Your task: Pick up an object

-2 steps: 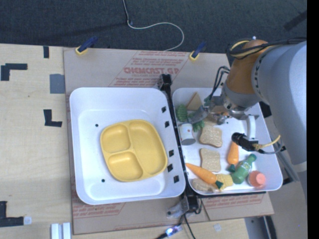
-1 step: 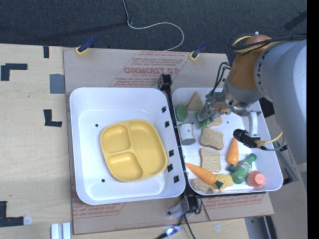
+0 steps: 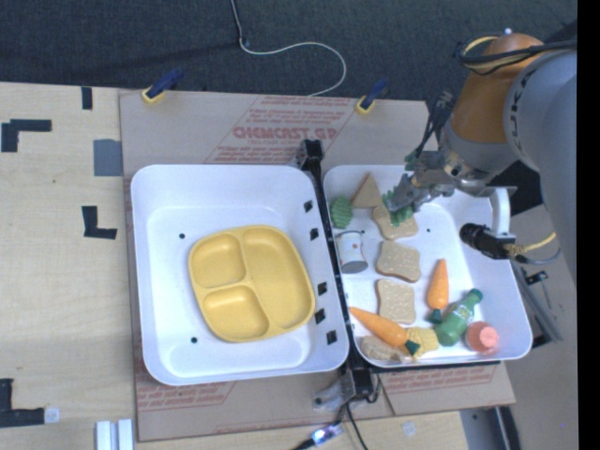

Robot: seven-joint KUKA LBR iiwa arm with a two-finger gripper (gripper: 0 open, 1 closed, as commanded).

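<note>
One gripper (image 3: pixel 405 198) hung low over the back of the right bin (image 3: pixel 511 293), and from where I stood I could not tell what state it was in or whether it had anything. It sat right above a slice of toast (image 3: pixel 392 223) with a small green piece beside it, so that slice looked to be the likeliest target. Just to its left lay a tan wedge (image 3: pixel 367 193) and a green leafy toy (image 3: pixel 340 213), both near enough that I judged a slightly off descent might nudge them or trap two things at once. A flat slice would also be hard to get under; the tips might simply skate off it. Further out were a small grey can (image 3: pixel 352 251), two more bread slices (image 3: pixel 398 262), a short carrot (image 3: pixel 438 285), a long carrot (image 3: pixel 379 326), a green bottle (image 3: pixel 456 316) and a pink cup (image 3: pixel 483 337). Beyond the divider, the left bin (image 3: pixel 155 251) held a yellow divided plate (image 3: pixel 250 281).
</note>
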